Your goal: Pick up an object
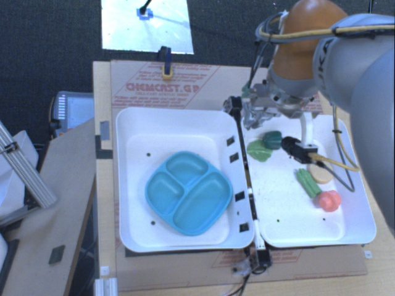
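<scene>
Lying by left wall of right bin [290,224]: flat light-green leaf-shaped piece [259,152], smooth, touching rounded teal lump [271,139]. Gripper [250,118] hovers just beyond both, near bin's far left corner, pointing down; whether clenched or released cannot be told. Grey arm [361,66] enters from right, orange band [305,36] domed. Nearby: green stick [307,182], tan disc [321,175], pink ball [329,200]. Left bin [142,134]: glossy blue three-compartment plate [188,192].

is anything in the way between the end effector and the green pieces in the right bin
Nothing visible. The end effector hangs close beside the light green piece and the dark green piece, with no object between them.
</scene>
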{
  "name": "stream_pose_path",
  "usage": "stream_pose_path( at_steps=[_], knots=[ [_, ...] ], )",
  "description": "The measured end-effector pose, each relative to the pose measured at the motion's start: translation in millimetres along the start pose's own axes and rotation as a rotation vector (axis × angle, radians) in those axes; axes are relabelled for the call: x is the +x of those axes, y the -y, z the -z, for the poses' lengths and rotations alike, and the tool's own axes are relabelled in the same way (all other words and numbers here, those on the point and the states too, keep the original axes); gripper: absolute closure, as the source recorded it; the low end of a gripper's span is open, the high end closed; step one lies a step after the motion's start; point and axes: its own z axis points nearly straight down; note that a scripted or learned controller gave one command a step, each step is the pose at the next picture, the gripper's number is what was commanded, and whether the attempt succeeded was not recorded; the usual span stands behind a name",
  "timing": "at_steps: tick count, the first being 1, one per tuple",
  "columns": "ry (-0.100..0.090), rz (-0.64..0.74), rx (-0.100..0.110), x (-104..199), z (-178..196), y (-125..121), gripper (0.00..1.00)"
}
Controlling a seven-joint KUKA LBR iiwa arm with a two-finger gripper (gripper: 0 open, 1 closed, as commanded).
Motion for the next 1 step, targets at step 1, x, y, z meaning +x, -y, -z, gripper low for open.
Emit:
stream_pose_path(
  at_steps=[1],
  knots=[
    [-0.001,0.000,-0.001,47.2,5.9,-5.1,1.00]
  ],
)
